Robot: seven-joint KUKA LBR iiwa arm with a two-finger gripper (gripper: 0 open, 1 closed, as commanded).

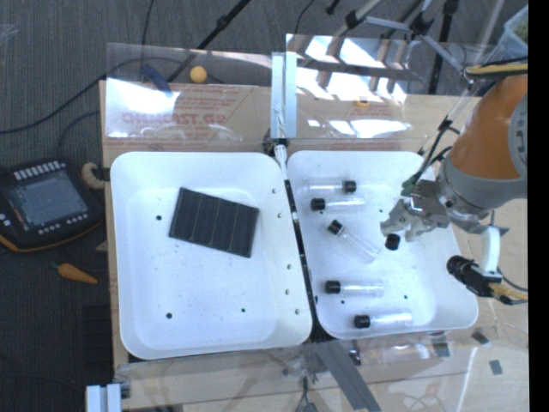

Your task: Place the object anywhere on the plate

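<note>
Bins sat side by side on the bench, seen from above at a slant. The left bin (pixel 137 316) held a dark ribbed plate (pixel 214 221), lying flat and slightly turned, toward the bin's upper middle, with bare white floor all around it.

The right bin (pixel 446 312) held several clear vials with black caps. One vial (pixel 333 185) lay near the top, with a second (pixel 336 202) just below it. A third (pixel 352 238) lay at a slant near the middle. Two more lay toward the front: one (pixel 353 288) above, the other (pixel 384 320) nearest the front rim. All of them rested on the bin floor, well apart from the plate.

The arm (pixel 493 144), grey with an orange band, reached in from the right over the right bin. Its gripper (pixel 405 221) hung over the right half of that bin, beside the slanted vial but apart from it. A small black cap-like shape (pixel 392 242) showed just under the gripper; whether it was a vial held there or a part of the tool could not be told, nor how wide the hand stood

A black handheld controller (pixel 43 204) lay on the floor left of the bench
</note>
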